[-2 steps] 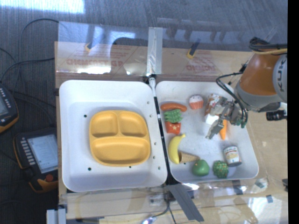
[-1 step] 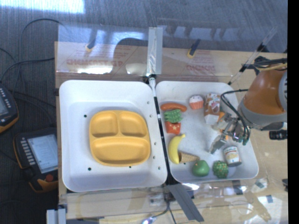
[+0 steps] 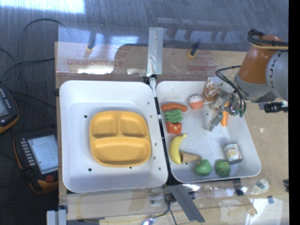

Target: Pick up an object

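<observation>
My gripper [image 3: 214, 122] hangs low over the upper middle of the right bin [image 3: 248, 142], reaching in from the right and pointing down-left. A small orange carrot-like piece [image 3: 225, 118] lies right against its right side; I cannot tell whether it is gripped. A pink cupcake [image 3: 196, 101] sits just to the left, and a brown snack bag [image 3: 212, 89] is behind it. Further left are an orange sausage [image 3: 174, 107] and a red fruit with a green top [image 3: 174, 122].
Along the right bin's front lie a banana [image 3: 176, 148], an ice cream cone [image 3: 190, 157], a green apple [image 3: 203, 167], broccoli [image 3: 222, 168] and a small can [image 3: 232, 153]. The left bin [image 3: 75, 102] holds a yellow divided plate [image 3: 121, 138]. A raised divider [image 3: 159, 125] separates the bins.
</observation>
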Action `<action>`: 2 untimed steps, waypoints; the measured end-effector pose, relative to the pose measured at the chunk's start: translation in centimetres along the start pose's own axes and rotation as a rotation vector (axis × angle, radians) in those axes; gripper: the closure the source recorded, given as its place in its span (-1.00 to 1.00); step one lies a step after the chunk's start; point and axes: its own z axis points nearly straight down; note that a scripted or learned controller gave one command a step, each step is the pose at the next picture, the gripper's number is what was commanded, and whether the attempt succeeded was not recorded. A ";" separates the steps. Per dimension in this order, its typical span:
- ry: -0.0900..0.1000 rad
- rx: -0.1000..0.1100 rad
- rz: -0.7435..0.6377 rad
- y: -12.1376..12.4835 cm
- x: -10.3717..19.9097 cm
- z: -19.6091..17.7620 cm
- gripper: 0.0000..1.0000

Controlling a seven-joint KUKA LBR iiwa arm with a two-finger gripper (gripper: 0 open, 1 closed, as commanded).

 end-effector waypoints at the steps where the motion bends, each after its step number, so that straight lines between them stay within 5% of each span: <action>1: -0.028 0.001 -0.002 0.2 -0.5 -1.2 1.00; 2: -0.033 -0.011 0.167 5.8 2.7 -14.8 1.00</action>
